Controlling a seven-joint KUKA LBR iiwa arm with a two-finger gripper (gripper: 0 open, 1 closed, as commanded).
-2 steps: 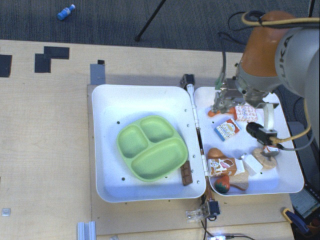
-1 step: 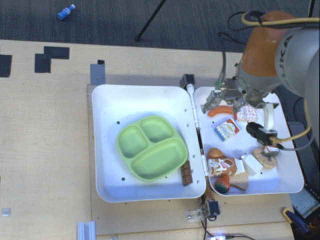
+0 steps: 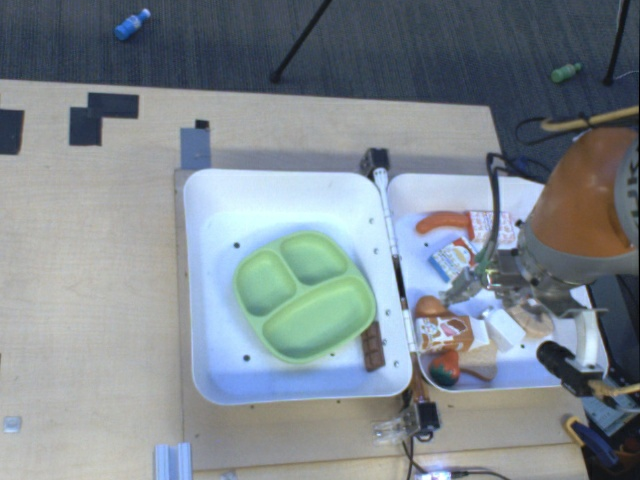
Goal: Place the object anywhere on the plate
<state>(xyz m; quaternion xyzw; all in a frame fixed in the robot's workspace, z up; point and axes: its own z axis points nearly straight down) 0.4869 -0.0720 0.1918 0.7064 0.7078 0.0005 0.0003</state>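
A green plate (image 3: 300, 293) with three compartments lies in the left bin (image 3: 215, 228), nothing on it. The right bin (image 3: 410, 198) holds a pile of toy food: an orange-red sausage (image 3: 443, 222), a small blue-and-white carton (image 3: 452, 259), a brown-and-white packet (image 3: 446, 332), a red-and-green fruit (image 3: 444, 367) and a white block (image 3: 503, 330). My gripper (image 3: 470, 286) hangs low over the middle of the right bin, just right of the blue-and-white carton. The arm with its orange band (image 3: 590, 208) covers the bin's right side.
A brown bar (image 3: 372, 348) lies in the left bin against the plate's lower right rim. A black clamp (image 3: 376, 160) sits at the top of the divide between the bins. Cables and a black part (image 3: 565, 366) crowd the lower right.
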